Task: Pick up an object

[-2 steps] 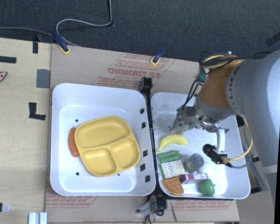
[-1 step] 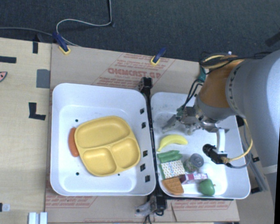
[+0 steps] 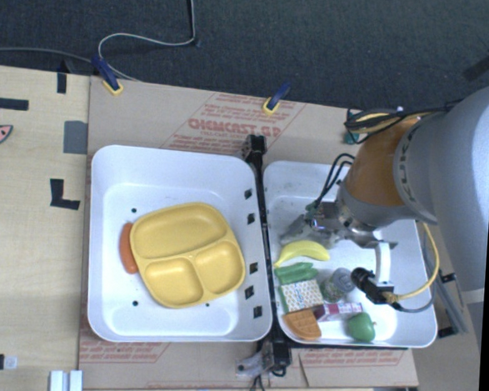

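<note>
My gripper [image 3: 303, 225] hangs low in the right bin [image 3: 415, 328], near its left wall and just above a yellow banana [image 3: 306, 252]. Nothing visibly sits in it. Below the banana lie a green flat piece [image 3: 296, 273], a small patterned box [image 3: 303, 296] and an orange wafer-like piece [image 3: 304, 324]. A grey round object [image 3: 339, 282], a pink bar [image 3: 342, 308] and a green ball [image 3: 360, 326] rest toward the bin's front right. The arm's wrist hides the bin's upper right part.
The left bin [image 3: 112, 173] holds a yellow divided tray [image 3: 188, 253], with an orange-red stick [image 3: 129, 248] tucked along its left side. A black divider [image 3: 257, 233] runs between the bins. Cables loop beside the wrist [image 3: 404, 302].
</note>
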Controlling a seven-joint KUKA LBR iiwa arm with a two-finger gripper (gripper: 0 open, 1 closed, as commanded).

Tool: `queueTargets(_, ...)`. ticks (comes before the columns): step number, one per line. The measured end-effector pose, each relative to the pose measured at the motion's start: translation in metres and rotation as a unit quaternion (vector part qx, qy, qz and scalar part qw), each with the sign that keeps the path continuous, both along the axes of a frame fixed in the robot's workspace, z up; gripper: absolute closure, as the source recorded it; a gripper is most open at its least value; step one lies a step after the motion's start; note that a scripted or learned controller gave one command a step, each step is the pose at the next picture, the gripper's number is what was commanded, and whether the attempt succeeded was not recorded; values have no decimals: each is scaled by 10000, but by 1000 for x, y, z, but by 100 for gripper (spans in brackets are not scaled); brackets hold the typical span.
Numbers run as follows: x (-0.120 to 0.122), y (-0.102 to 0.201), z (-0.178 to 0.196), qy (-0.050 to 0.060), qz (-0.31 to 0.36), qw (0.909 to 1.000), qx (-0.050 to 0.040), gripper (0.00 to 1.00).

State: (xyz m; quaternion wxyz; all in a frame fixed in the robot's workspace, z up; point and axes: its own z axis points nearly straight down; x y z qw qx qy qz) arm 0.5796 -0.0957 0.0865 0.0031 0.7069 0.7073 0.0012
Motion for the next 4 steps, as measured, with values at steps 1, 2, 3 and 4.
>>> queueTargets(1, -42, 0, 0, 0, 1, 10000, 3, 0)
queueTargets(2, -78, -5, 0, -18, 2, 10000, 0, 0)
queueTargets(3, -77, -4, 10, -22, 3, 10000, 2, 100)
queueTargets(4, -88, 56, 159, 29, 6, 10000, 14, 100)
